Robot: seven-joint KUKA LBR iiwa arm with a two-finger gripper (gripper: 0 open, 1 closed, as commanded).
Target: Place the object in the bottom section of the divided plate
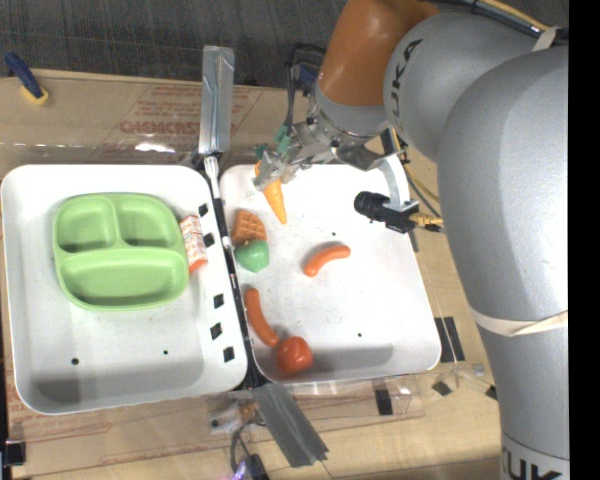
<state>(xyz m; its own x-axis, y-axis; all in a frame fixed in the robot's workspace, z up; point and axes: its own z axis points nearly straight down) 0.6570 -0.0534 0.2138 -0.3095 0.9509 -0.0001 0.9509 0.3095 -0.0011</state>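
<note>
Up at the right bin's [410, 308] far-left corner, the pincer [276, 171] grips one carrot [276, 201]. Mid-floor lies bare; five other items hug its left side, and one green divided plate [120, 250] sits in the left bin [40, 368].

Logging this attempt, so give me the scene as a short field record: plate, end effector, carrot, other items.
plate: green divided plate in the left bin, two small sections at top, one wide section at bottom
end effector: at the upper left of the right bin
carrot: orange toy carrot hanging point-down from the end effector, gripped at its top end
other items in right bin: waffle piece, green piece, orange sausage, red sausage, tomato
left bin extra: small packet beside the plate
</note>
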